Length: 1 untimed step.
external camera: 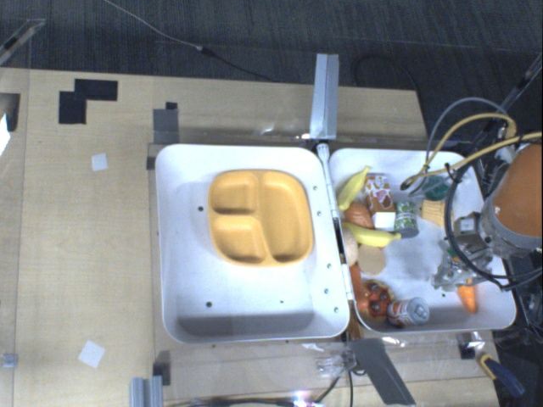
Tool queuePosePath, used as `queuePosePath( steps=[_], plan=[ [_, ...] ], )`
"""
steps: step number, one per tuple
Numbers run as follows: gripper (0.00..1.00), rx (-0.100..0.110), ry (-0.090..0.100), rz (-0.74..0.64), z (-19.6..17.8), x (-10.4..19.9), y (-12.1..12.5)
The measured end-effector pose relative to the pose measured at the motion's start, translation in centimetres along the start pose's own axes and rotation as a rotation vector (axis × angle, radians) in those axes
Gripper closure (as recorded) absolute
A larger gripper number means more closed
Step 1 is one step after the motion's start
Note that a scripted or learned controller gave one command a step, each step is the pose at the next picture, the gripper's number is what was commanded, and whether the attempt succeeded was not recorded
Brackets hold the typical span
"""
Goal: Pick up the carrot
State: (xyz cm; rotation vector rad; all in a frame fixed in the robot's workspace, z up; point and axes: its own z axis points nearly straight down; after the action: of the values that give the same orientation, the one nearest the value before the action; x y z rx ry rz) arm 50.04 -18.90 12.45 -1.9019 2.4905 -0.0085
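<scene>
The carrot (467, 298) is a short orange piece lying on the floor of the right bin (501, 316), near its front right corner. My gripper (448, 276) hangs low over the same bin, just left of and slightly behind the carrot, close to it or touching it. Cables and the wrist hide much of the gripper. The arm's orange band (519, 192) is at the right edge of the view.
The right bin's left half is crowded: two bananas (354, 186) (374, 236), a green-labelled can (408, 219), a lying can (414, 312), red fruit (373, 296) and a brown onion (359, 214). A yellow divided plate (259, 217) sits in the left bin (182, 253). Cables (462, 134) loop above the wrist.
</scene>
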Motion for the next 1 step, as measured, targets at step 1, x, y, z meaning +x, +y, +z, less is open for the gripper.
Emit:
queuePosePath(
  steps=[1],
  plan=[
    [1.00,0.002,0.001,-0.219,3.46,1.44,0.60]
  ],
)
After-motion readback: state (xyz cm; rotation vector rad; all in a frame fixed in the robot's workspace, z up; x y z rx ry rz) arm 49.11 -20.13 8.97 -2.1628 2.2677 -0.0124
